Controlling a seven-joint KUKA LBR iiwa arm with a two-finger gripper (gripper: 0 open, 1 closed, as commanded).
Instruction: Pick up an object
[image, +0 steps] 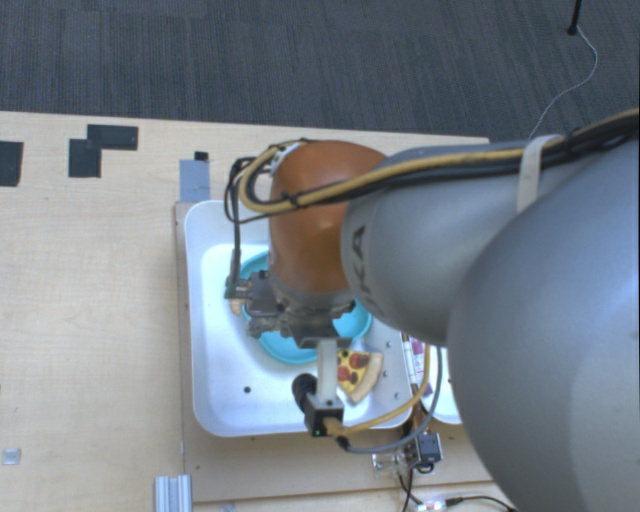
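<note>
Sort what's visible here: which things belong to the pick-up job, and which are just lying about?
Job in hand:
- white bin
- blue dish in it, under the wrist
- toy pizza slice beside the dish

Lying about:
- black tape patches on the bench
- grey block behind the bin

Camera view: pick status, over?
End effector low over blue dish in white bin. Toy pizza slice beside dish. Arm hides grasp, hold unconfirmed.

The white bin (215, 300) and blue dish (285, 350) look like smooth glossy plastic, the bench (90, 330) pale matt wood, the floor (300, 60) across the frame's top rough dark carpet.
</note>
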